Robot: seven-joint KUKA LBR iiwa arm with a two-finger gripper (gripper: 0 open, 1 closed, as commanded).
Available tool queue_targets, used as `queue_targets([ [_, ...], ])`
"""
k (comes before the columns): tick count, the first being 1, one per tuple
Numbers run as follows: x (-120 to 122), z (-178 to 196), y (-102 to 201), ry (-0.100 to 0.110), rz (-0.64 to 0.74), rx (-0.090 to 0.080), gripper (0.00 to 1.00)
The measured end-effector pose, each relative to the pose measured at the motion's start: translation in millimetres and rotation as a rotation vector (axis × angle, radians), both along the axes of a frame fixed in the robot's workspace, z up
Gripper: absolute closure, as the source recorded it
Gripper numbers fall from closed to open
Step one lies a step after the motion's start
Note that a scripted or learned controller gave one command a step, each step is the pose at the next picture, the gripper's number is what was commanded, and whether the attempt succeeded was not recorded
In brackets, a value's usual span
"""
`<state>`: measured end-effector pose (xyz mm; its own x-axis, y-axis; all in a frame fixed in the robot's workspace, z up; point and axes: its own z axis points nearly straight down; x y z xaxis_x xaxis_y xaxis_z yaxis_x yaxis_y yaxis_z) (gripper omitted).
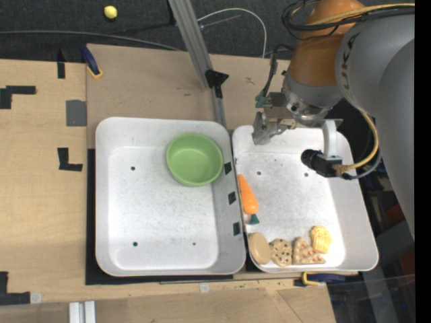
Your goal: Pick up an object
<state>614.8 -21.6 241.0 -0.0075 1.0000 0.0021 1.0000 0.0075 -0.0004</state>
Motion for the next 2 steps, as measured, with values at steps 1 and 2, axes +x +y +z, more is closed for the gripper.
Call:
queue_targets([
  [1, 11.7, 2.3, 46.2, 0.000, -0.001, -0.001, 1.00],
  [2, 14.4, -2.7, 96.3, 0.001, -0.001, -0.001, 1.00],
])
